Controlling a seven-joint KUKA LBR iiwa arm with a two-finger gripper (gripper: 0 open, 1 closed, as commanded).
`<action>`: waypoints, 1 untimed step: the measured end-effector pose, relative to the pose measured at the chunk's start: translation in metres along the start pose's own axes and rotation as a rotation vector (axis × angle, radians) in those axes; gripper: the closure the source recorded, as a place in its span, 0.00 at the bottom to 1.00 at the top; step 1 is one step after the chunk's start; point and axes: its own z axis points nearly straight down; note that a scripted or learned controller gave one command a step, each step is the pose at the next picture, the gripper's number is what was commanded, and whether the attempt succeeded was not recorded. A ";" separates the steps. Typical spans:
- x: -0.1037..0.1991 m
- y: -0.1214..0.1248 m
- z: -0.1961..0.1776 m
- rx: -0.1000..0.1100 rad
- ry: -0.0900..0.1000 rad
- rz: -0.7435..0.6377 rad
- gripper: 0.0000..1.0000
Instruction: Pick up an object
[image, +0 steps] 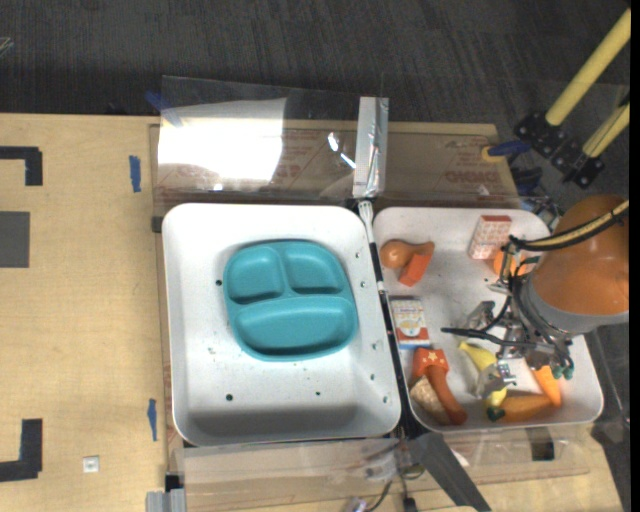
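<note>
The left bin (190, 300) takes up the middle of the frame and carries a teal divided plate (290, 298) face up near its centre. To its right, touching along the shared rim, sits the right bin (455, 222), which is crowded with small play-food pieces.

The arm (585, 268) comes in from the right edge, its orange band showing as a rounded bulk over the right bin's far side. Below and left of it the gripper (503, 345) hangs low among the clutter in the lower right part of that bin; dark cables and linkages hide the tips, so I cannot tell how wide it stands or whether anything is caught in it.

Of the pieces, a pink-and-white box (489, 236) lies at the upper right of the bin, an orange fruit with a carrot (408, 256) at its upper left, a small carton (409, 322) by the left wall, a sausage (440, 390) at the lower left, and a banana (478, 356) just beside the gripper.

Judging by this, the reach into the bin is made, but nothing appears lifted clear; the grasp and raise seem left to do.
</note>
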 end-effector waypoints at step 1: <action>-0.005 0.001 -0.013 0.004 -0.018 -0.002 1.00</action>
